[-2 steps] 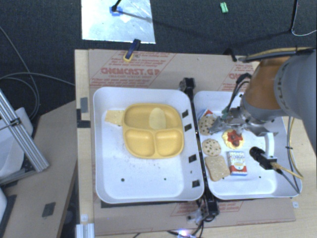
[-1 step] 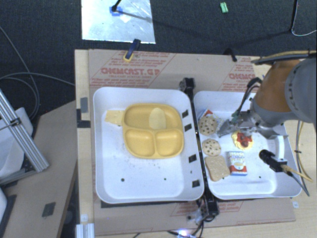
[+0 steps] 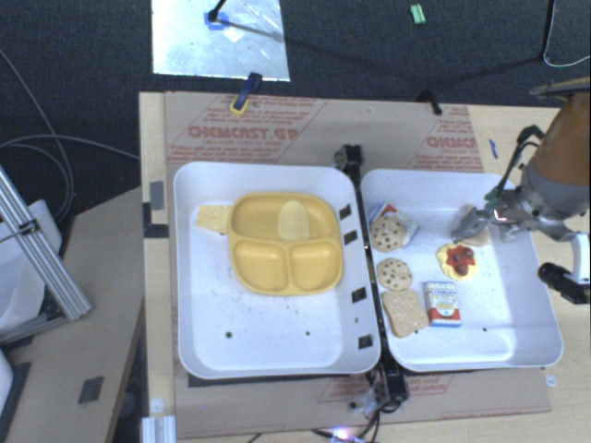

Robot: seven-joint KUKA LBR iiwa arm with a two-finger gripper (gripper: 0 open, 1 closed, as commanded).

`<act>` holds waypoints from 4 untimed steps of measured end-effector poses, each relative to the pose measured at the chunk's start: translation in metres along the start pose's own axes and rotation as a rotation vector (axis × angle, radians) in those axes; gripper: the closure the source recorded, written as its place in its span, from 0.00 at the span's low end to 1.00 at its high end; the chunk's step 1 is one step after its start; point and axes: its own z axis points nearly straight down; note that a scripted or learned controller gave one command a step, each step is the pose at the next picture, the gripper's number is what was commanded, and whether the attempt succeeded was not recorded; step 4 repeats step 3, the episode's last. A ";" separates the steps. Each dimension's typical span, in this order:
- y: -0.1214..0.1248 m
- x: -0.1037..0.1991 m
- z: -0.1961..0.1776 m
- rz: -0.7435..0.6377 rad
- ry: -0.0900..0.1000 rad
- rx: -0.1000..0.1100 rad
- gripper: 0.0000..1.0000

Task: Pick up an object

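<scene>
Two white bins sit side by side on my bench, the left bin [image 3: 199,340] in the middle of the frame and the right bin [image 3: 517,340] toward the right. The arm [image 3: 565,155] reaches in from the right edge, grey with its orange band showing at the upper right, and the gripper [image 3: 469,225] hangs over the upper part of the right bin, pointing left. From where I watch I cannot tell how the jaws stand (they blur into a grey lump against the white floor), and I see nothing between them.

In the left bin lies a yellow divided tray [image 3: 284,245], three compartments, with a pale oval piece [image 3: 294,218] in its upper one. A pale yellow slice [image 3: 212,218] lies just beside the tray's upper left corner, touching or nearly so.

The things to pick are all in the right bin. A red and white carton [image 3: 442,303] lies flat near the middle, lower down. Left of it is a tan cracker [image 3: 404,311], close to the bin's left wall. Above that sits a round chocolate-chip cookie [image 3: 394,273], and higher still a second cookie [image 3: 388,233] resting on a white packet with red print [image 3: 388,214]. A small red and yellow piece [image 3: 459,260] lies just below the gripper, apart from it.

Beyond the bins, at the upper left of the frame, a silvery sheet [image 3: 222,26] lies on the dark floor.
</scene>
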 end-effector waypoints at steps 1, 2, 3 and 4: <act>-0.025 0.020 0.064 -0.003 0.006 0.009 0.00; -0.022 0.019 0.050 -0.002 0.003 0.002 1.00; -0.006 0.098 0.061 -0.012 0.005 0.005 1.00; -0.006 0.098 0.061 -0.012 0.005 0.005 1.00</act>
